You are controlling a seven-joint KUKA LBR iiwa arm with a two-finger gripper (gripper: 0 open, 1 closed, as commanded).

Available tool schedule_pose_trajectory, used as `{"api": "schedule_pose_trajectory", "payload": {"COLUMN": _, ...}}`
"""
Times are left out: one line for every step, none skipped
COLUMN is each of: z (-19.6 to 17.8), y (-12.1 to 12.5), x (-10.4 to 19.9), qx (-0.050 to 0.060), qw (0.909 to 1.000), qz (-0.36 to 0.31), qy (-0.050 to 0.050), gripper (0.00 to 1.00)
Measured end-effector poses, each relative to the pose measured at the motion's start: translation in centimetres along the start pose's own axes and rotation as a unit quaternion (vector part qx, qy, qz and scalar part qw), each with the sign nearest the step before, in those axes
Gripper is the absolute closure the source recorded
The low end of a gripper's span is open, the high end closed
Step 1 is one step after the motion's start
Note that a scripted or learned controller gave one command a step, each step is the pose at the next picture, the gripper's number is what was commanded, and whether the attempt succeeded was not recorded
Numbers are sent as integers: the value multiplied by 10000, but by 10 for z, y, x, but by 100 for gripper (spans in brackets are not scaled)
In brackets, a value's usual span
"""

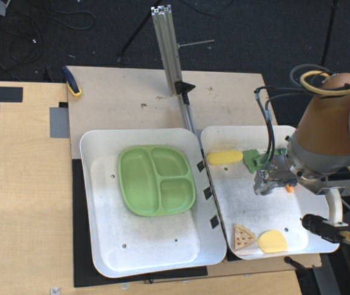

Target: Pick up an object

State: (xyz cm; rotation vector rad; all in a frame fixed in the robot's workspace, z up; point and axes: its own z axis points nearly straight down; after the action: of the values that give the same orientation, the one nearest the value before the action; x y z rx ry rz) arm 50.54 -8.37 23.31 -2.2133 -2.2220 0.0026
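Observation:
My gripper hangs low over the middle of the right bin, under the grey and orange wrist. A green object lies just above and left of it, beside a yellow corn cob at the bin's upper left. A small orange piece peeks out to the gripper's right. Near the bin's front edge lie a waffle-patterned triangle and a yellow rounded piece. Nothing shows between the fingers.
The left bin holds a green divided plate. A metal post rises behind the bins, with a rod running down between them. Cables loop at the right beside the arm.

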Motion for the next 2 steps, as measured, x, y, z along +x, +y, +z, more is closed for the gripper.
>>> {"api": "schedule_pose_trajectory", "payload": {"z": 12, "y": -9, "x": 50, "qx": 2, "qw": 10000, "qz": 0, "qy": -1, "gripper": 100}}
{"api": "schedule_pose_trajectory", "payload": {"z": 5, "y": -23, "x": 101, "qx": 0, "qw": 10000, "qz": -3, "qy": -3, "gripper": 100}}
